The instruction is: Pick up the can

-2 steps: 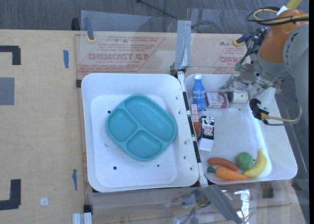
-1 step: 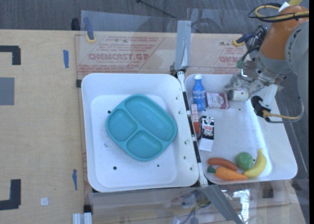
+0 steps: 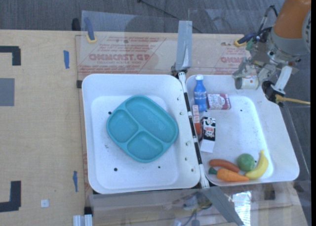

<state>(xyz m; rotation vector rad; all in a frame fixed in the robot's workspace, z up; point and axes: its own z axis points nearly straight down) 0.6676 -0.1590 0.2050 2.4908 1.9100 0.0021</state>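
red-brown can (image 3: 218,102) on its side, pale label, right bin (image 3: 276,136)

right bin's (image 3: 276,136) middle lies open; bottle (image 3: 199,93), cartons (image 3: 218,102) crowd its left, produce (image 3: 237,166) its near end.

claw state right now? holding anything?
Claw: cannot be told from this view. It sits over the right bin's upper right corner, with nothing visibly in its grasp.
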